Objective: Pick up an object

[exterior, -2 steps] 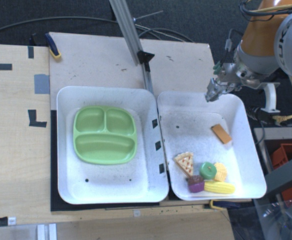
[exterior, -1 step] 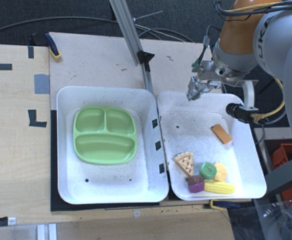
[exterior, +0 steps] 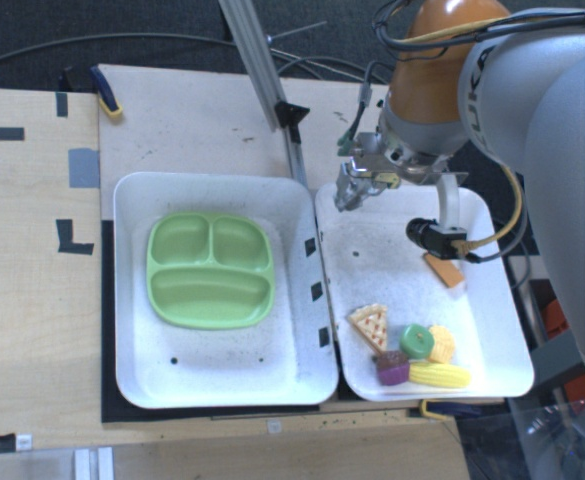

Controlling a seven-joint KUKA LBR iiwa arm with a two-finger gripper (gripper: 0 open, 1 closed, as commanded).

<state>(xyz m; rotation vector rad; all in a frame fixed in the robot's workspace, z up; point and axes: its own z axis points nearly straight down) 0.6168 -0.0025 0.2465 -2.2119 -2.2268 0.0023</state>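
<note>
My gripper hangs over the far left corner of the right bin, with nothing seen between its fingers. Toy food lies in that bin's near part: a waffle wedge, a green round piece, a purple piece, a yellow corn cob and a small yellow piece. An orange block lies near the bin's right side, partly under a black cable fitting.
The left bin holds a green divided plate. A slanted metal pole rises behind the bins. The grey arm fills the upper right. A blue and yellow tool lies on the bench at the far left.
</note>
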